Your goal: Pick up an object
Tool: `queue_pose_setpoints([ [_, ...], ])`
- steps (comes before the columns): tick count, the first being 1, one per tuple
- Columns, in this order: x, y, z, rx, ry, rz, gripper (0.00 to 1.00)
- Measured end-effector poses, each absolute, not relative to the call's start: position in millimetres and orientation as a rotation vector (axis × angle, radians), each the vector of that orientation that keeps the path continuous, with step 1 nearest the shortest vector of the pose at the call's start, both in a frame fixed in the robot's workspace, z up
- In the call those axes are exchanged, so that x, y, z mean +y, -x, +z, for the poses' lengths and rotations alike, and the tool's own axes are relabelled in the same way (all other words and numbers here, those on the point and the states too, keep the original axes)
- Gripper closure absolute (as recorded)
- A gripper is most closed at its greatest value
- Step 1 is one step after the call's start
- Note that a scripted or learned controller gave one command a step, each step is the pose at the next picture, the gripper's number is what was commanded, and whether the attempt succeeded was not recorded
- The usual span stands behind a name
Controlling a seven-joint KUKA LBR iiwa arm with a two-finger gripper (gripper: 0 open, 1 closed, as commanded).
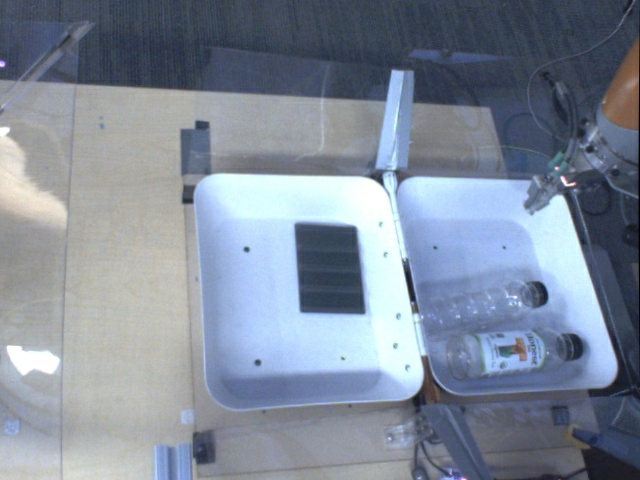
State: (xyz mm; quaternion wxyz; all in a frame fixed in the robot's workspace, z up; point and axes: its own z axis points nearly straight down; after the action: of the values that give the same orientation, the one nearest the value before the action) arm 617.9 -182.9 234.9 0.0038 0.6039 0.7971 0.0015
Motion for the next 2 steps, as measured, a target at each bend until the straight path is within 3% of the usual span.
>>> queue_pose_setpoints([
  [1,-182.9,-617.9,234.8,2.498,-1.893,0.005,0.00],
  [2,-205.5,-535.3,190.5,2.404,-2.016,0.004,0.00],
])
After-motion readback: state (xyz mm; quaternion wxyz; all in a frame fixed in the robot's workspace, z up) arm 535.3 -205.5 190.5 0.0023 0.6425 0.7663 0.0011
